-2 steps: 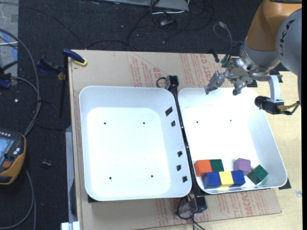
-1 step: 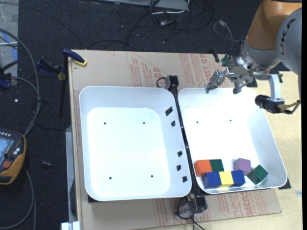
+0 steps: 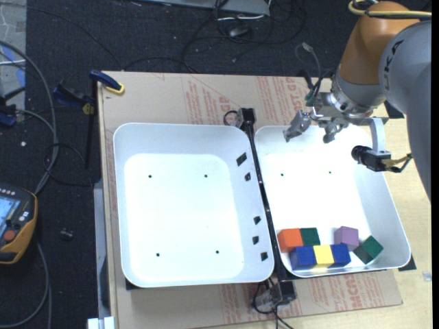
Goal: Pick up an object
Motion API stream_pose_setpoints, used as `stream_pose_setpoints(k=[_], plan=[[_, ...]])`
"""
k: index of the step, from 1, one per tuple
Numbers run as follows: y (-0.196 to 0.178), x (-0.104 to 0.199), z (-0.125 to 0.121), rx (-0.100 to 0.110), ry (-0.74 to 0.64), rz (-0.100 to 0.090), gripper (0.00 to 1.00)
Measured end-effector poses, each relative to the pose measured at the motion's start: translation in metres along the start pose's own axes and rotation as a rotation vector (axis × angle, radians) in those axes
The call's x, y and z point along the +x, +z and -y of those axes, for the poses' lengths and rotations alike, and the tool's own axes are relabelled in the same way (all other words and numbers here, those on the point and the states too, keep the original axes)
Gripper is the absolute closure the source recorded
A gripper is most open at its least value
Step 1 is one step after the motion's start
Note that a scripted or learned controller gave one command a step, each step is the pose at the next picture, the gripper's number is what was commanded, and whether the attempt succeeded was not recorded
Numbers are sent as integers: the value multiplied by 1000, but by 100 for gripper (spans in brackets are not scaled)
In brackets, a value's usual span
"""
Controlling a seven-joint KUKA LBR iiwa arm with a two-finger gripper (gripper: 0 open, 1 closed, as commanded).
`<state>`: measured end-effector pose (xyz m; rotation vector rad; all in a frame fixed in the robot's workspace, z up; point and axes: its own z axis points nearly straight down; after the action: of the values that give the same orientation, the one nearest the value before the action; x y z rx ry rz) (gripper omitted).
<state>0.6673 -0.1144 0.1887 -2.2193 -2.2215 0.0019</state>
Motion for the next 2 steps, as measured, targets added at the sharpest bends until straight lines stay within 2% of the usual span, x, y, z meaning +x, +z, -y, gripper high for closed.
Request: stream_pose_setpoints(k=[2], plan=[[102, -4, 9, 0, 0, 0, 0]])
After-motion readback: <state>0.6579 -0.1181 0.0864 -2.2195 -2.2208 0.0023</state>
